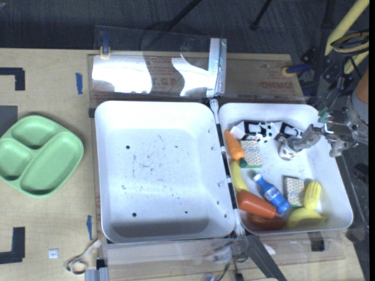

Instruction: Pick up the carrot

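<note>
Our pincer [297, 143] hangs near the carrot [234, 146], at its 3 o'clock; whether it is apart, we cannot tell. Crowding by the banana [237, 177] could spoil our grasp.

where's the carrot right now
The carrot lies in the right bin, against its left wall, just above the banana and left of the gripper.

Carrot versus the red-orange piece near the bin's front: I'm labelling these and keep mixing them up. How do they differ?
The carrot is smaller and bright orange; the red-orange piece is bigger and darker. The carrot lies along the right bin's left wall, farther back; the red-orange piece lies crosswise by the front. Both are elongated and lie flat.
</note>
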`<state>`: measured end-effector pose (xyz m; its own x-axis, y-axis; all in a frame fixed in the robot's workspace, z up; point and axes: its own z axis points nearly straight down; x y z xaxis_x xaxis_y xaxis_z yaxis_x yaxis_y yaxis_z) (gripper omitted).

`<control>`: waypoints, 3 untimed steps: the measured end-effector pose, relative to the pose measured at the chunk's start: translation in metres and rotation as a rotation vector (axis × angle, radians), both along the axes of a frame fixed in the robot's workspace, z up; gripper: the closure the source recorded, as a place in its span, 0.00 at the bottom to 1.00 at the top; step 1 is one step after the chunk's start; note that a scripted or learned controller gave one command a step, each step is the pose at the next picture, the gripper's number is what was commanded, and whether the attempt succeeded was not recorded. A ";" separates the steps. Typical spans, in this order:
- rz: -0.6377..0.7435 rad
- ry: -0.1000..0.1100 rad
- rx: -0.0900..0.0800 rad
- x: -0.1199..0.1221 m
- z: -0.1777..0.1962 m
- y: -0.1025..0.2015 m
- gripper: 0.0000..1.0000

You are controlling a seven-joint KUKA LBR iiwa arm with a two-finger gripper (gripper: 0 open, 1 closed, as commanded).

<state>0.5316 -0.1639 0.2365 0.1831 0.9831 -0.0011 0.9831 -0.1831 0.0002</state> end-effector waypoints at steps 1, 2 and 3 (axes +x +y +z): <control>-0.092 0.000 0.002 -0.002 -0.147 -0.013 0.00; -0.354 -0.005 0.003 -0.004 -0.150 0.051 0.00; -0.413 0.002 0.001 0.056 -0.073 0.037 0.00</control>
<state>0.5874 -0.1266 0.1637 0.5625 0.8268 -0.0013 0.8268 -0.5625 -0.0021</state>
